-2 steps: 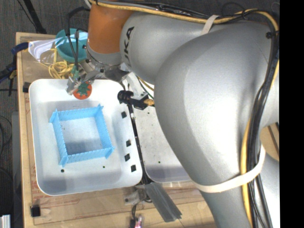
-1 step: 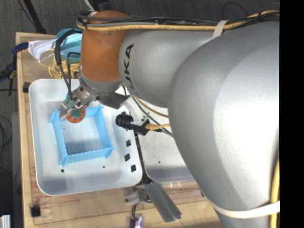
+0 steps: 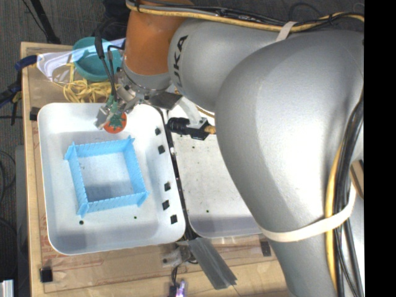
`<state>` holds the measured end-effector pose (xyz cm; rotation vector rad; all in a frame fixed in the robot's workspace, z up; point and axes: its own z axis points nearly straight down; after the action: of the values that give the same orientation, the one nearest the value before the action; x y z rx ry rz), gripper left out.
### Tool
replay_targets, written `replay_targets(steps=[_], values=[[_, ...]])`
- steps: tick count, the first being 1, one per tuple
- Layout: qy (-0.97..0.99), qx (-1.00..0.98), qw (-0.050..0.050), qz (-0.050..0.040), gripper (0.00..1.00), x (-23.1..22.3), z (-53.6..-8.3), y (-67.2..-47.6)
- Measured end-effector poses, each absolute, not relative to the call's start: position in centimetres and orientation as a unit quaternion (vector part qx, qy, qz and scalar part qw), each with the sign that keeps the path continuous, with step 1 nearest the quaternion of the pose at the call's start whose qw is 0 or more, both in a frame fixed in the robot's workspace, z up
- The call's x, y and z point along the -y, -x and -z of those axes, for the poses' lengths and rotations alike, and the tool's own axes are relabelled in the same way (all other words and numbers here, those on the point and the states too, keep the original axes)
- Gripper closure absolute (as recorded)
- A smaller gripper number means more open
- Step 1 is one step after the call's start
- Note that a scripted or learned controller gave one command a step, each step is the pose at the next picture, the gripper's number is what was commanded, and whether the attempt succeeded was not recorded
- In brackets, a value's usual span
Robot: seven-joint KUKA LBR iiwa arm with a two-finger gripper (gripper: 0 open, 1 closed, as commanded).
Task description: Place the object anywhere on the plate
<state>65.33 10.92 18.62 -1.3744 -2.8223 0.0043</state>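
A grey KUKA arm dominates the bench from the right, its bulky housing covering most of the right-hand white bin as it reaches across toward the far edge of the left-hand white bin. An orange band rings the arm just above the wrist, with a yellow-and-black cable running along the top of the housing. In the left bin lies the plate, a square blue tray with a low ridged rim, sitting roughly at the bin's centre and slightly skewed to its walls. The gripper hangs over the bin's far side, just beyond the plate's far rim and not above its floor. At its tip sits the object, a small round orange-red piece with a touch of green above it; it is pressed right up against the fingertips, but whether the claw is clenched on it or merely resting over it cannot be told from this angle. Beyond the bins, at the bench's far left corner, a teal item rests amid a tangle of yellow cord and some white cloth.
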Motion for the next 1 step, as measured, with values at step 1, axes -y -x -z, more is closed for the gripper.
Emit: replay_targets(steps=[1], values=[[0.479, 0.878, 0.001, -0.0014, 1.00, -17.30, -21.34, -59.71]])
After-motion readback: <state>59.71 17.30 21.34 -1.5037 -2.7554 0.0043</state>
